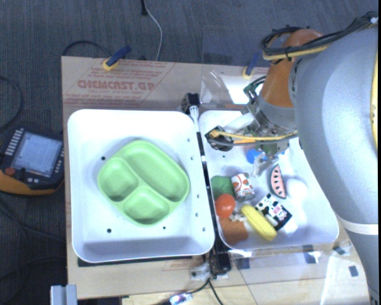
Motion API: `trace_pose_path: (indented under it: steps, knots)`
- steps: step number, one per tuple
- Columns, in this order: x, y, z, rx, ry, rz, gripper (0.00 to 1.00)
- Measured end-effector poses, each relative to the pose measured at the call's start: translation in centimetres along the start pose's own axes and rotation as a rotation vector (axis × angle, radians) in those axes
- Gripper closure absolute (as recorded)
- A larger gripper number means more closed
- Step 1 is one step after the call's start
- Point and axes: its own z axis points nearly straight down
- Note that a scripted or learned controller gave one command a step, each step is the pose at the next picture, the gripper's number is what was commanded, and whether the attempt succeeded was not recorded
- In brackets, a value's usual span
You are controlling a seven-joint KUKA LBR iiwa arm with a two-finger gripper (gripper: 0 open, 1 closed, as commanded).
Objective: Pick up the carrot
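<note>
My gripper [265, 152] is hanging over the far end of the right bin [317, 224]; I cannot tell how it is set. Nearer the camera than my tool, the carrot [233, 229] is lying by the bin's left wall, touching the tomato [225, 204] and the corn [259, 222]. Left of my tool, the green plate [143, 181] is sitting in the left bin [89, 234].

Pincer [261, 159] fingertips' gap indistinct; arm [343, 107] cut by right edge

Orange carrot [233, 230], near front of right bin, beside corn
</note>
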Motion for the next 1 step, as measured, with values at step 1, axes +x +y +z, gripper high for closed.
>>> trace_pose_path:
  steps: [1]
  knots:
    - [3.13, 8.01, 6.17, 0.0, -0.015, -0.201, 0.0]
